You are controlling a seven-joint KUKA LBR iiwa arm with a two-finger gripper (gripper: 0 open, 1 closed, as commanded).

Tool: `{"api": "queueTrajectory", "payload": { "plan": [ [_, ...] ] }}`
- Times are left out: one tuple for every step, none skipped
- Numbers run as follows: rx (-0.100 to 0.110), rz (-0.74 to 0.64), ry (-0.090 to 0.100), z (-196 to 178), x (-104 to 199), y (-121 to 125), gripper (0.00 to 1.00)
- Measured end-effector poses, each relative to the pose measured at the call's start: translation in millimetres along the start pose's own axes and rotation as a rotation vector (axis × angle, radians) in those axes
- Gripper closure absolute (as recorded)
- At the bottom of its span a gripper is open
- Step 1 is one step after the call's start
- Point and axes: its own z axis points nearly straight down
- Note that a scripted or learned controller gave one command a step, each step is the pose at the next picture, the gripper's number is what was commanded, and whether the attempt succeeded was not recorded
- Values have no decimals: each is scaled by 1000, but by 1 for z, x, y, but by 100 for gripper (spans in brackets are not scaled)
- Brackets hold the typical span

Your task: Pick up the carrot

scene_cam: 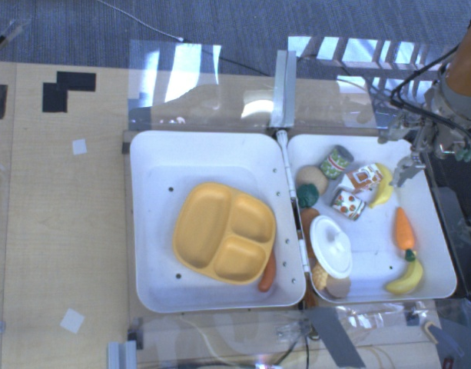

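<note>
Currently the gripper hovers at the right bin's far right edge, fingers apart and empty. Carrot lies just nearer, above a banana. Descend centred on its body, closing across the narrow width, clear of the wall.

My end effector hangs over the right bin's far right corner. Just ahead of me lies open white floor, then the carrot with a banana touching its green end. To my left a second banana and two small cartons crowd in. The bin wall runs close on my right.
</note>
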Motion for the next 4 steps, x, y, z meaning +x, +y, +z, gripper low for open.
{"api": "queueTrajectory", "payload": {
  "plan": [
    [9,-70,-26,110,31,-13,0],
    [9,0,-43,118,46,-21,0],
    [2,84,-5,136,85,-21,0],
    [4,77,-14,122,81,-20,100]
  ]
}}
